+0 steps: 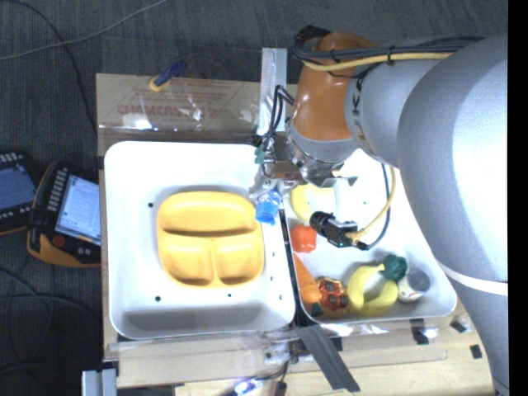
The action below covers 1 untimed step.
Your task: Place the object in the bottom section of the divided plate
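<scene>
A yellow divided plate (pixel 162 231) lies in the middle of the left bin (pixel 132 304). It has one wide section on its far side and two smaller ones on its near side. My gripper (pixel 267 198) hangs over the wall between the two bins, just off the plate's right rim. A small blue object (pixel 266 213) sits between the fingertips, and the gripper is shut on it. The grey arm with its orange band (pixel 326 110) covers much of the right bin.
The right bin (pixel 437 304) holds an orange-red piece (pixel 304 238), a carrot-like piece (pixel 304 284), a yellow banana-like toy (pixel 371 289), a green piece (pixel 394 266) and a small grey cup (pixel 417 281). A handheld pendant (pixel 68 214) lies left of the bench.
</scene>
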Tool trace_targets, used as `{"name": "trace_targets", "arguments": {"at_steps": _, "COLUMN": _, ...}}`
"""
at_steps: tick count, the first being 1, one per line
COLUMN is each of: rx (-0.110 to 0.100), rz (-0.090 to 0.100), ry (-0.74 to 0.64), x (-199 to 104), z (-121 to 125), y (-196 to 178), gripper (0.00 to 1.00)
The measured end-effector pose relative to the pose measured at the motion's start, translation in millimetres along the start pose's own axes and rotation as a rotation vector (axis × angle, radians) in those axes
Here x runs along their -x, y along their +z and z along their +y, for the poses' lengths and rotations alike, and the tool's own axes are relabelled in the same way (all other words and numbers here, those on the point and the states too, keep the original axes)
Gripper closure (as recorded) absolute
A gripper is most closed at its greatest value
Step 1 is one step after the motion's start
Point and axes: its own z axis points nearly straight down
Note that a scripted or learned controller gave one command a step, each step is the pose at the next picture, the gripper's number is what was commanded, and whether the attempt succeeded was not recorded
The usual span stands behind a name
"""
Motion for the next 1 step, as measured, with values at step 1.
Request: {"name": "trace_targets", "arguments": {"at_steps": 1, "rx": -0.001, "rz": 0.000, "ry": 0.080, "x": -70.7, "z": -41.9, "y": -0.4, "gripper": 1.00}}
